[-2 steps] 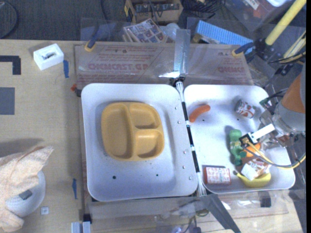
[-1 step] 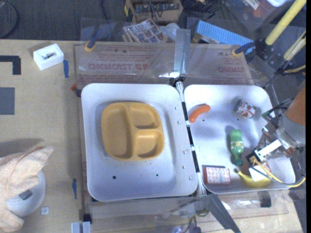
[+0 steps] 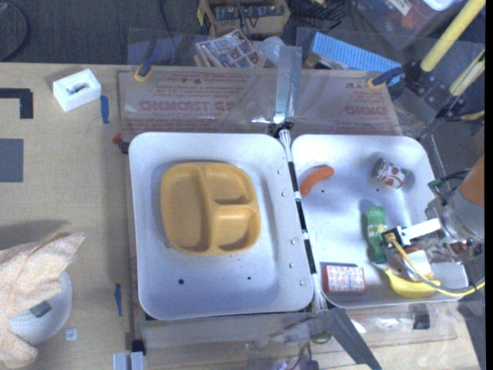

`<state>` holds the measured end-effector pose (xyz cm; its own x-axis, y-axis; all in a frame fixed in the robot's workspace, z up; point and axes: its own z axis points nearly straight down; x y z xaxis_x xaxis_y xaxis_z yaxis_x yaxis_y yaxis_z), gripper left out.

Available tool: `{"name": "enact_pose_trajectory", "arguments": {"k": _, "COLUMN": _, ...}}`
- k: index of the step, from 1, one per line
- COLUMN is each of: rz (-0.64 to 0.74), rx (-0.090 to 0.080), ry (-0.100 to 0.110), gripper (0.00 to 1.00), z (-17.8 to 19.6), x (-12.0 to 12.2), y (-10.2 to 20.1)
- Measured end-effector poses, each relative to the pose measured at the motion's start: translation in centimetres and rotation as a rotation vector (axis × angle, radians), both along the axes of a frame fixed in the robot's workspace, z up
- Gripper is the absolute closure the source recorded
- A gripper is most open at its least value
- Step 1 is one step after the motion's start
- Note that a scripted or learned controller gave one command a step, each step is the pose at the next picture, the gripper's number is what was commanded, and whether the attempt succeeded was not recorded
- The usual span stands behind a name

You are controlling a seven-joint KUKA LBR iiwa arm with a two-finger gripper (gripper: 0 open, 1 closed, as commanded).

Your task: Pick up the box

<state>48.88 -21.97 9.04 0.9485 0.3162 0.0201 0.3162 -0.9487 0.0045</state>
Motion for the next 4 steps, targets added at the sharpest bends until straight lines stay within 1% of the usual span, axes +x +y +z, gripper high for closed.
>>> {"name": "enact_pose_trajectory", "arguments": {"k": 1, "rz": -0.081, "rx": 0.004, "ry": 0.016, "gripper": 1.00, "z": -0.40, "x": -0.59, "y": 0.03}}
{"name": "enact_pose_trajectory", "arguments": {"k": 2, "rz": -0.112, "rx": 0.005, "ry": 0.017, "gripper": 1.00, "z": -0.40, "x": -0.62, "y": -0.01}}
{"name": "enact_pose_trajectory", "arguments": {"k": 4, "rz": -0.111, "rx": 0.004, "ry": 0.018, "gripper": 1.00, "z": -0.40, "x": -0.63, "y": -0.01}}
